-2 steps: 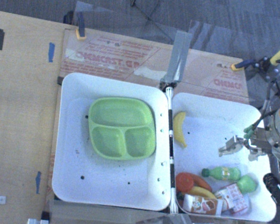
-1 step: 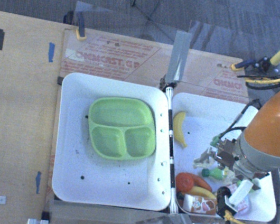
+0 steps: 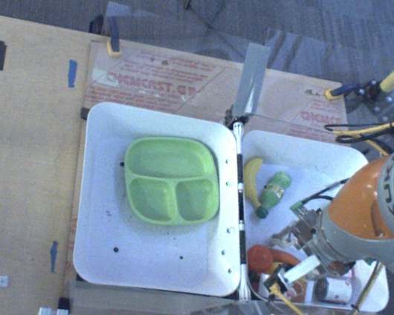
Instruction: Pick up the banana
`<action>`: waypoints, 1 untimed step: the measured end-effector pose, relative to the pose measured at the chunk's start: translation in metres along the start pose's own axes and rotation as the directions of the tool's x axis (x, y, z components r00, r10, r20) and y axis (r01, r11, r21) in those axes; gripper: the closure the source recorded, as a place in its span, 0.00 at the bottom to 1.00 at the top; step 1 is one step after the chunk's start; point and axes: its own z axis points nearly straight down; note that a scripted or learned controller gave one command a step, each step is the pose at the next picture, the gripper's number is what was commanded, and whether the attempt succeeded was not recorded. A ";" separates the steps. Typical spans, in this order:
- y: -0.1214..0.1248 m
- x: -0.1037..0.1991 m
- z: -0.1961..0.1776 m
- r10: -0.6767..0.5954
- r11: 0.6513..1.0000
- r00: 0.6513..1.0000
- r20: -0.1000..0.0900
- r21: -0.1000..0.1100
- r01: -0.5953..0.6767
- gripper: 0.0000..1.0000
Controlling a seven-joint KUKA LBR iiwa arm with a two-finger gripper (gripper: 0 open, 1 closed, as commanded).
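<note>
Against the left wall of the right bin [image 3: 318, 164], toward its far corner, the banana [image 3: 252, 178] lay lengthwise, just beside a green bottle [image 3: 274, 193]. The arm [image 3: 369, 206] hung over the bin's near side; whether the jaws stood wide or narrow could not be told. A sound grasp probably called for the jaws to straddle the banana's narrow width, clear of wall and bottle.

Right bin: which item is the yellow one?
The banana, lying along the wall shared with the other bin; the bottle beside it is green.
</note>
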 end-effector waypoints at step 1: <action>0.047 -0.028 -0.001 -0.146 0.989 0.989 0.003 0.000 0.146 0.00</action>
